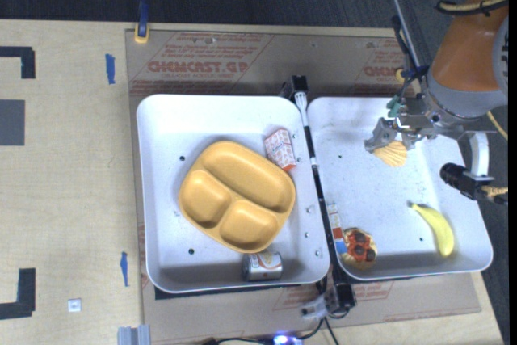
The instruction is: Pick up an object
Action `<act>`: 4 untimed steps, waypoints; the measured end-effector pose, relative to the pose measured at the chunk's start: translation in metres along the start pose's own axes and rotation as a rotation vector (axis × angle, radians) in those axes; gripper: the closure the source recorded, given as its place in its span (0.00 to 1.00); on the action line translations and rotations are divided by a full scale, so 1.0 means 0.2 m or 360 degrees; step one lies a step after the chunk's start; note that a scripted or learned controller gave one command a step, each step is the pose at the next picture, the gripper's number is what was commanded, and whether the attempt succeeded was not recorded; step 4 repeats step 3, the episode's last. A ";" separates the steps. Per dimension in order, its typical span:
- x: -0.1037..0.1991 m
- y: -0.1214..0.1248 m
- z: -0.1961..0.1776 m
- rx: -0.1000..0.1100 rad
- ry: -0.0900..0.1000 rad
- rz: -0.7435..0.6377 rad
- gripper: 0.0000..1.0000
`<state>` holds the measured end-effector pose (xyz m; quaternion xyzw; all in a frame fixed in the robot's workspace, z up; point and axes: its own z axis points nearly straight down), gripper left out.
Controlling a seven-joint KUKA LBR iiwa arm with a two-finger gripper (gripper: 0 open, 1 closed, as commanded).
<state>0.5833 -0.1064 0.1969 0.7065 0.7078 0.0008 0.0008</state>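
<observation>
can [263, 265] lies far left of the fingers [389, 143], which hang over a yellow chip [393, 155] to grab it; their spread, cannot tell.

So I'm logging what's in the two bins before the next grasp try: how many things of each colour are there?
Yellow: 3 – divided tray, banana, ridged chip-like piece
Red and white: 1 – small carton
Silver: 1 – can
Orange-red printed: 1 – packet
Total: 6
</observation>
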 end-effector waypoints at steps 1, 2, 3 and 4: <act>0.36 0.21 0.06 0.0000 0.0001 0.0000 1.00; 0.78 0.28 0.06 0.0000 0.0001 -0.0001 1.00; 0.91 -0.18 -0.12 0.0007 0.0001 0.0001 1.00; 0.91 -0.18 -0.12 0.0007 0.0001 0.0001 1.00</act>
